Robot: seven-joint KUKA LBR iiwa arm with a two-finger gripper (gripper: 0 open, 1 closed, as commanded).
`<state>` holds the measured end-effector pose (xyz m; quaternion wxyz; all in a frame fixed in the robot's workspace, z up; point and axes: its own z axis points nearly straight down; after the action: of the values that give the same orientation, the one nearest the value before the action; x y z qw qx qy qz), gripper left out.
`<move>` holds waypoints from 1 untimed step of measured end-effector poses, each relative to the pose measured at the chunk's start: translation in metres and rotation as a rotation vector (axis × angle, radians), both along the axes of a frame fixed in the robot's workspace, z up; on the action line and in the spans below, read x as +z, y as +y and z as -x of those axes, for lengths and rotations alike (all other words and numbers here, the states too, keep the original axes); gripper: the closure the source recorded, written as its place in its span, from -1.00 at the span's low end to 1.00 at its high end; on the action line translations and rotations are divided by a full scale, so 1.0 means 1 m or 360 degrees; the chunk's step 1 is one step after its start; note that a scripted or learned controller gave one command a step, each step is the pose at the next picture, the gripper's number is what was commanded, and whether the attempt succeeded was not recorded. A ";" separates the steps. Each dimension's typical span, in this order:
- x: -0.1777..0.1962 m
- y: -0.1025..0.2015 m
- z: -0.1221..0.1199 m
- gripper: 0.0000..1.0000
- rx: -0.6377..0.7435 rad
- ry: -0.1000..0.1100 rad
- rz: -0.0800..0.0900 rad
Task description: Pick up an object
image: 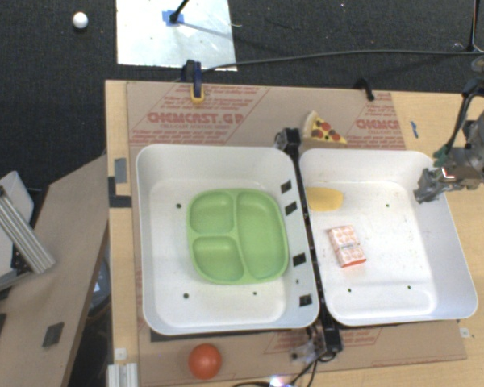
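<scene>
The right bin (436, 297) holds a small red-and-white box (346, 245) near its middle and a pale yellow piece (324, 199) at its upper left. My gripper (430, 185) hangs at the bin's upper right rim, well to the right of both items. Nothing shows between its fingers.
The left bin (157, 297) holds a green divided plate (237, 235). A pizza-slice toy (323, 128) lies on the board behind the bins. An orange ball (204, 360) sits in front of the left bin. A metal frame (12, 224) stands at the far left.
</scene>
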<state>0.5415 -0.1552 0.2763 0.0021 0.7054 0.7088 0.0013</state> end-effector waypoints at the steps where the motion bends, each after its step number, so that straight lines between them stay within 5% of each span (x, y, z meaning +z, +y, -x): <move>1: 0.000 0.058 -0.001 1.00 0.0009 0.0004 -0.0003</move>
<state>0.5429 -0.0973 0.2758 0.0006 0.7035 0.7107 0.0012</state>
